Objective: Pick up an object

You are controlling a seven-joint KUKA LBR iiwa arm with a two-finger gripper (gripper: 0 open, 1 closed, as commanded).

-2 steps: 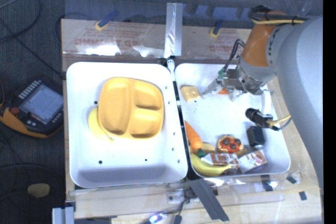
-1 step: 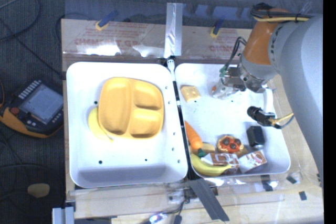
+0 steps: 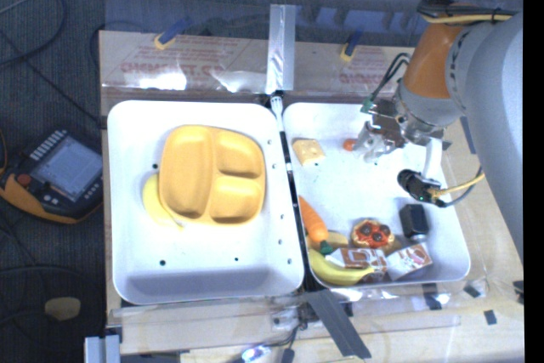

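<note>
A: The gripper [image 3: 375, 142] is seen low over the right bin [image 3: 442, 263], near its far edge.

B: And the fingers?

A: Spread apart, nothing held between them. A small orange piece [image 3: 349, 144] is spotted just beside them, on the left.

B: What else is laid in that bin?

A: A cracker [image 3: 308, 151] by the divider, a carrot [image 3: 313, 220], a banana [image 3: 340, 269], a pizza slice [image 3: 371, 233], a black block [image 3: 414, 219] and a packet [image 3: 409, 260], all well clear of the fingers.

B: The left bin [image 3: 136, 268]?

A: A yellow tray [image 3: 211, 174] is set there, face down.
</note>
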